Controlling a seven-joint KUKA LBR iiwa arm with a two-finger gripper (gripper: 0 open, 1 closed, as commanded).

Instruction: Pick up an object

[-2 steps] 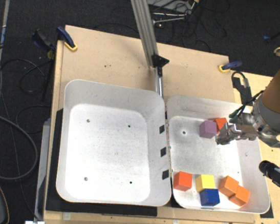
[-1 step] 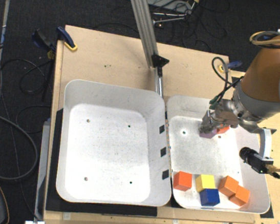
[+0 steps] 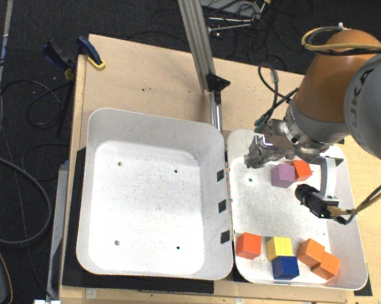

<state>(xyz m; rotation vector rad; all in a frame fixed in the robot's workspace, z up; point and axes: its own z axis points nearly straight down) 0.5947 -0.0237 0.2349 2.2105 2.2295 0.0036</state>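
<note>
I am hanging my two-finger gripper (image 3: 256,157) over the right shallow white plastic bin (image 3: 354,241); whether its fingers are apart, I cannot tell. Nothing is lifted: the small purple cube (image 3: 283,175) is lying just beside me, so the grasp remains outstanding

Purple block (image 3: 283,175) touches orange block (image 3: 302,170) in right bin (image 3: 354,241).

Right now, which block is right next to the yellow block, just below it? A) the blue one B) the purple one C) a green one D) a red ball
A: in the right bin, the blue block sits touching the lower edge of the yellow block, while the purple block lies far up near the hand.
</note>
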